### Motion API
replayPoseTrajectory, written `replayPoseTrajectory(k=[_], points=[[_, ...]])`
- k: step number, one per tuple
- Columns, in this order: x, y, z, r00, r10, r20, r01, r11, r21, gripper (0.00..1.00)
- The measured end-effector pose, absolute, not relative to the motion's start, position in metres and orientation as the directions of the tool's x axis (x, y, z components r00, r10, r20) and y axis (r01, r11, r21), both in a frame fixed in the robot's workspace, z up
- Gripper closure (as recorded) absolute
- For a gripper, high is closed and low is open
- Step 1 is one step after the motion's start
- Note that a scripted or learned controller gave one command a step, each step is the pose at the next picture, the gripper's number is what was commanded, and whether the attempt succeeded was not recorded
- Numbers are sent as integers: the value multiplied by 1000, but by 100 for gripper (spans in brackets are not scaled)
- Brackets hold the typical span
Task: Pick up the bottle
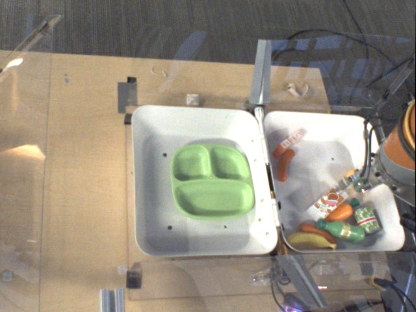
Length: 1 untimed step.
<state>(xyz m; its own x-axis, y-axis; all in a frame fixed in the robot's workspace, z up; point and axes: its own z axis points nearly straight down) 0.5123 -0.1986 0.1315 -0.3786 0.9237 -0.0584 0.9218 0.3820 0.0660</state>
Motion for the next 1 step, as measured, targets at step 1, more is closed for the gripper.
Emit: replayPoseTrajectory(k=[1], points=[[519,-185,112,-186,982,-23,982,187,34,100]])
